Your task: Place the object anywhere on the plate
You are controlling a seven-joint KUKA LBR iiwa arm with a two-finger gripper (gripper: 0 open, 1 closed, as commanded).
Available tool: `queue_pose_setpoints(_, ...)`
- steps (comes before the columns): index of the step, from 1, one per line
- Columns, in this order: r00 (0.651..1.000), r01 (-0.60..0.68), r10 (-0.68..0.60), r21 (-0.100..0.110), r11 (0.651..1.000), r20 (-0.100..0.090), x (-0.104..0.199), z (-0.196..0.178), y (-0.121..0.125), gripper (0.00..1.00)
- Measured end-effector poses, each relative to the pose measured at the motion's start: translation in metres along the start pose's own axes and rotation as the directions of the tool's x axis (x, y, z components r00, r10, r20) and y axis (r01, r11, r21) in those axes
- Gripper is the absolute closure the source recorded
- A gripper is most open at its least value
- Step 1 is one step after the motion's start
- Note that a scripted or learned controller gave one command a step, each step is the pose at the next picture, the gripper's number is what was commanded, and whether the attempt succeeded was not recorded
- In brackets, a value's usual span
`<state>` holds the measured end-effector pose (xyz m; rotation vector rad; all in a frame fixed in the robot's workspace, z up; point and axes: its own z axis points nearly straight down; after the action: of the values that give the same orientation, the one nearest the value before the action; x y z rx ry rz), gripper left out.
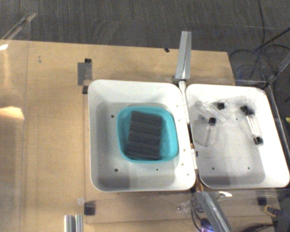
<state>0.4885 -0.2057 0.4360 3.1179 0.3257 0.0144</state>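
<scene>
Claw state: cannot tell. Wooden bench (pixel 38 153), grey carpet (pixel 111 13); dark block (pixel 144 135) on teal plate (pixel 170 129).

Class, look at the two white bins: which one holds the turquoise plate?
The left bin. It holds the turquoise plate with a dark ridged block on it; the right bin has clear black-capped vials.

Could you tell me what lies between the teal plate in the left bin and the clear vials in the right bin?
In the camera view, between the teal plate and the clear vials lie bare white bin floor and the two bins' adjoining rims.
</scene>
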Motion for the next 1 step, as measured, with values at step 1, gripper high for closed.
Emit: queue_pose_setpoints(1,1.0,0.001,-0.001,0.0,1.0,0.001,0.0,0.0001,0.0,0.0)
